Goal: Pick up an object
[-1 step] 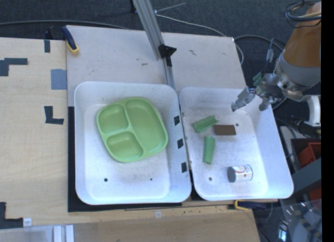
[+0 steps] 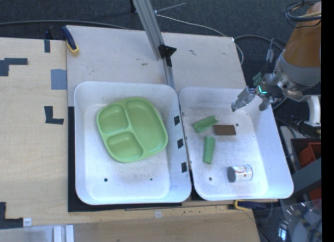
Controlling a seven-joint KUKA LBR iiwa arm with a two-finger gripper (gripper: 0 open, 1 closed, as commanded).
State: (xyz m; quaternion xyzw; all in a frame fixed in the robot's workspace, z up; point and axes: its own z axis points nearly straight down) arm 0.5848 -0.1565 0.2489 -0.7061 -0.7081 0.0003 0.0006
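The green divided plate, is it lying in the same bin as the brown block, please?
No, the green divided plate lies alone in the left bin, while the brown block lies in the right bin.

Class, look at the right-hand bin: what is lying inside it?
Inside the right bin lie two green blocks, a brown block and a small can on its side. The gripper hangs over its top edge; whatever lies beneath it is covered.

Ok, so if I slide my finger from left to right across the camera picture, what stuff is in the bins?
Green divided plate → green block → brown block → small can → the claw, above the right bin's far edge.
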